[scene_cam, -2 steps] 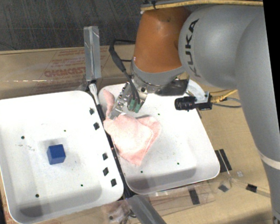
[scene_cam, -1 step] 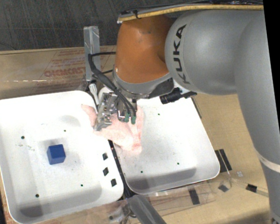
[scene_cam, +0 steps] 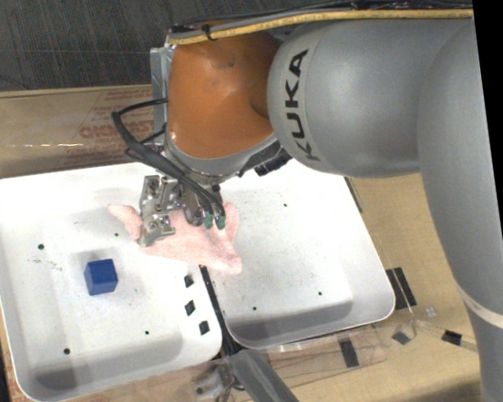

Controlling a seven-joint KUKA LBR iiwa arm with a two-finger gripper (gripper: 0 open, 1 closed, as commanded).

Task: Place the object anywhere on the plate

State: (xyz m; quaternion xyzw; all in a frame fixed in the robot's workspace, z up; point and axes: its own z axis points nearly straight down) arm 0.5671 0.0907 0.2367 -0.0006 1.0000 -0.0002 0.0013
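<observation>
**Obs: my gripper low over the bin divide, on a pink cloth-like piece**

I reach in from the right of the camera view. My grey arm (scene_cam: 374, 87) and its orange band (scene_cam: 214, 90) cover the upper middle of the view and the far edges of both bins. Black cables loop down from the wrist on the left side of the band.

My gripper (scene_cam: 175, 215) sits low over the right part of the left bin (scene_cam: 22, 272), close to the divide between the two bins. Green-tipped fingers (scene_cam: 214, 217) show on its right side, with metal parts to their left. From this angle I cannot tell whether my jaws are open or closed, nor whether anything lies between them.

Directly beneath the gripper lies a pale pink, flat, cloth-like object (scene_cam: 197, 244). It runs at a slant from the left bin's upper middle down and right, and its lower right end drapes across the rims where the bins meet, reaching just into the right bin (scene_cam: 316, 270). The gripper overlaps its upper part; whether they touch I cannot tell.

A small blue cube (scene_cam: 101, 276) stands on the left bin's floor, well apart from the gripper, to its lower left, and apart from the pink object.

I cannot pick out a plate.
</observation>
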